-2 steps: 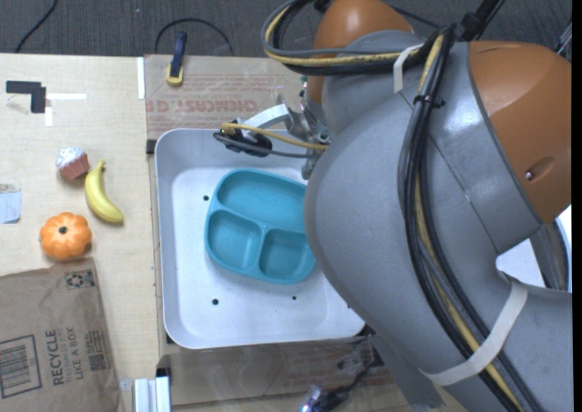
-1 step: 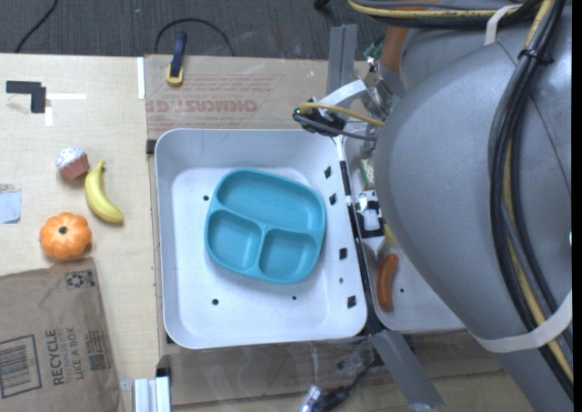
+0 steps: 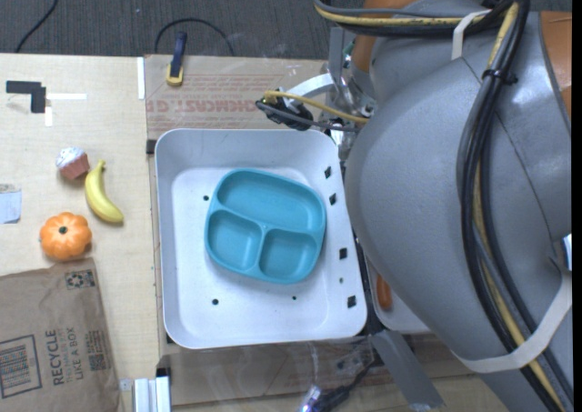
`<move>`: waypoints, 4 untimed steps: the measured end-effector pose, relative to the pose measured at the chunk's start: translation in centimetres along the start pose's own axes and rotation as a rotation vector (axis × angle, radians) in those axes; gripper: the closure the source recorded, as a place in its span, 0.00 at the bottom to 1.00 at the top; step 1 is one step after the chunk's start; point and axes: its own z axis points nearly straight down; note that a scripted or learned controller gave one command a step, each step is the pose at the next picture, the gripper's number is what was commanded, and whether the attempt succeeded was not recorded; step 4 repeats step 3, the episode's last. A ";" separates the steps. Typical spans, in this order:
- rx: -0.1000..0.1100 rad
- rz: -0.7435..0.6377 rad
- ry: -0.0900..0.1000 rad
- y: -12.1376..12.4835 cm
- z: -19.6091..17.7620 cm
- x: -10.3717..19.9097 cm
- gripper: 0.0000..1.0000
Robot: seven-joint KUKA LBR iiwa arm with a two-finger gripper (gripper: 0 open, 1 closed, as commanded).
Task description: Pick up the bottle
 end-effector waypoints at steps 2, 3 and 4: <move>0.001 -0.088 -0.003 18.6 8.3 -5.2 1.00; 0.003 -0.524 -0.002 19.4 10.1 -14.0 1.00; 0.003 -0.524 -0.002 19.4 10.1 -14.0 1.00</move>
